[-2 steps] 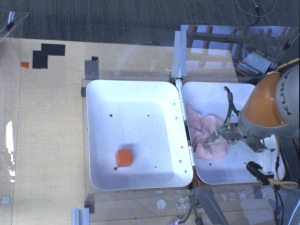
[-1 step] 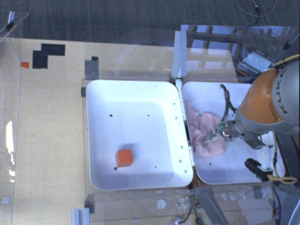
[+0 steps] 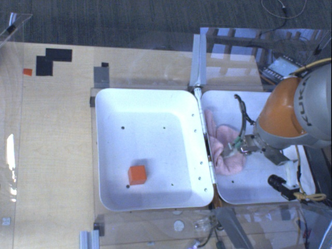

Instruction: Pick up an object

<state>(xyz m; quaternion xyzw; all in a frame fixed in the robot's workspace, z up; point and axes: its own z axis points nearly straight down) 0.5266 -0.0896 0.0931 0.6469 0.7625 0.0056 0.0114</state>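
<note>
Cloth [image 3: 224, 149]: pink, crumpled, right bin [image 3: 259, 188], against left wall. Claw [image 3: 239, 146] at cloth's right edge; grip state unreadable. Risk: thin fold slips out on lift. Orange block [image 3: 137, 175] in left bin [image 3: 150, 108].

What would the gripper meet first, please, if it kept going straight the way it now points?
Most likely the pink cloth in the right bin. The gripper points toward the view's left and sits at the cloth's edge, so the cloth comes first. Depth is hard to judge, so whether they already touch is unclear.
</note>
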